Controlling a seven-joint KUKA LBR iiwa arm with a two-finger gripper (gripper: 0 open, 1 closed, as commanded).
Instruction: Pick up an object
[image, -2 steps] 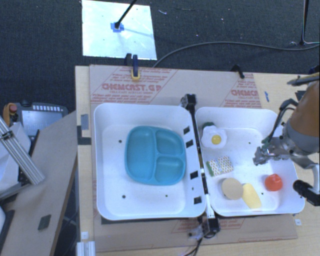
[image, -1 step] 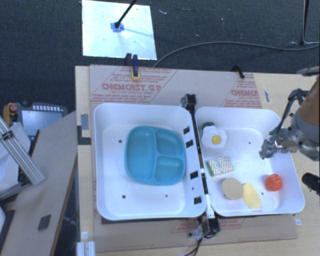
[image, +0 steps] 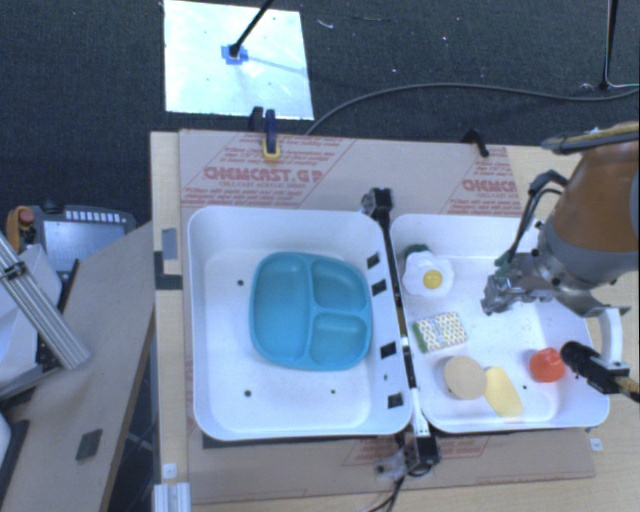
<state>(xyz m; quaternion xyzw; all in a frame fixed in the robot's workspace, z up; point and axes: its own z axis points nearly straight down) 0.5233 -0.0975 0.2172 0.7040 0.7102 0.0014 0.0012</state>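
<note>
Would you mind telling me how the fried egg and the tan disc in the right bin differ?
The fried egg is white with a yellow yolk; the tan disc is one plain colour. The fried egg has an uneven outline, the tan disc a round one. The fried egg lies at the bin's far end, the tan disc near its front, beside a yellow piece. Both lie flat.

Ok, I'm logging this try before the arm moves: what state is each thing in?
Gripper: over the right bin, nothing seen in it.
Blue divided plate: flat in the left bin, compartments bare.
Fried egg toy: lying flat, yolk up.
Patterned pouch: lying flat.
Tan round piece: flat, touching the yellow piece.
Red-orange object: resting apart, untouched.
</note>
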